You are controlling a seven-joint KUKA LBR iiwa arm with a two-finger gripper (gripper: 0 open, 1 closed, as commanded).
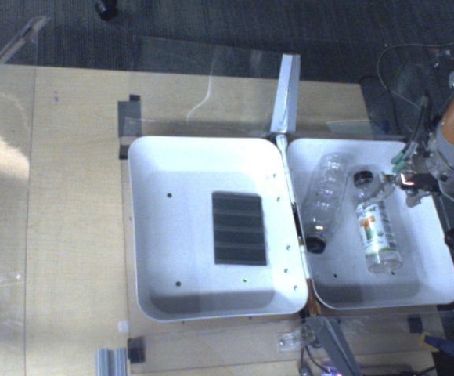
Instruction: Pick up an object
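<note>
Although the arm reaches in from the right edge of my feed with most of it out of frame, I can place the gripper [409,180] over the upper right part of the right bin [438,288], close to the neck end of the labelled bottle [376,233]. From this slant I cannot tell how the gripper is set, wide or narrow, and nothing shows held in it, so I treat the pick as not yet made. The labelled bottle lies on its side on the bin floor, its length running from near the gripper down toward the bin's near wall, which I judge leaves its round body free to roll under a poor pinch. Just beside its upper end sits a small dark cap-like object [362,178], possibly a loose lid, though it is too small for me to be sure. Left of that lies a clear plastic bottle [325,198], also on its side, its dark cap [315,245] pointing toward the near wall, close to the divider between bins. Across the divider, the left bin [156,210] holds a flat dark ribbed block [239,227] near its middle, well apart from the gripper. Both bins sit side by side on the worktop [63,233], so the nearest candidate is the labelled bottle.
</note>
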